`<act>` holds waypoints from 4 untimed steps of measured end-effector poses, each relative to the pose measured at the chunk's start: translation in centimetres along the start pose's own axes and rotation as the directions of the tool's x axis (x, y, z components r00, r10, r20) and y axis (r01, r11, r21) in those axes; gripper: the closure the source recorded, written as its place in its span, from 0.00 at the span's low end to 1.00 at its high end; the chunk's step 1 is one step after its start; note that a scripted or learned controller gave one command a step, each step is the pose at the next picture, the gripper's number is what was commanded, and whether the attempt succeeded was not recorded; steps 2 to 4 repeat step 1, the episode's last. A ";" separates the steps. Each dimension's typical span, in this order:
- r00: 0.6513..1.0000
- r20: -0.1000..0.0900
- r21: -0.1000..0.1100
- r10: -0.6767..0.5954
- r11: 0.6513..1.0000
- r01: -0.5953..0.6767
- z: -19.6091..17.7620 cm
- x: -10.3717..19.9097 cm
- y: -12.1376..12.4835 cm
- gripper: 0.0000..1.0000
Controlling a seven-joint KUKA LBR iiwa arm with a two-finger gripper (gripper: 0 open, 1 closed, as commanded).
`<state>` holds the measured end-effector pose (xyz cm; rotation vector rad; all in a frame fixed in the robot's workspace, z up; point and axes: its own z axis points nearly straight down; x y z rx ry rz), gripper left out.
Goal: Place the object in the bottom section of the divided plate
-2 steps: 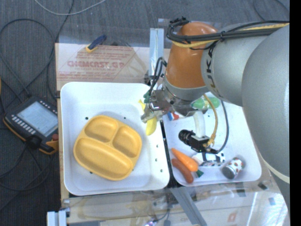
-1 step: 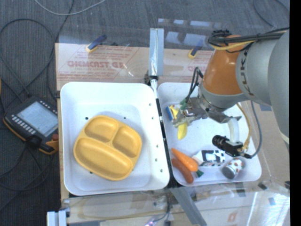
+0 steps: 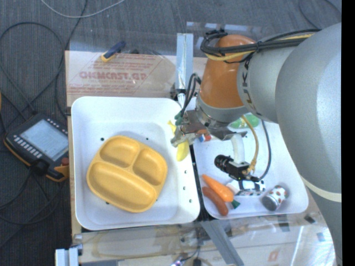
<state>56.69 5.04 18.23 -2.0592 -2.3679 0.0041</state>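
Right of the yellow divided plate (image 3: 127, 173), over the left bin's (image 3: 83, 115) inner wall: gripper (image 3: 183, 140) clenched on a yellow banana-like object (image 3: 181, 150), long axis near vertical. Plate's bottom section down-left of fingers, well apart.

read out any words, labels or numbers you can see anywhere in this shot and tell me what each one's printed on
Red lettering on the cardboard sheet behind the left bin: too faint and blurred to read with confidence.
Dark letters on the arm's grey wrist: partly hidden, not readable.
Screen of the handheld pendant: too small to read.
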 end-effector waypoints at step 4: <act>0.992 0.001 -0.002 -0.129 0.992 0.129 -7.5 1.7 0.8 1.00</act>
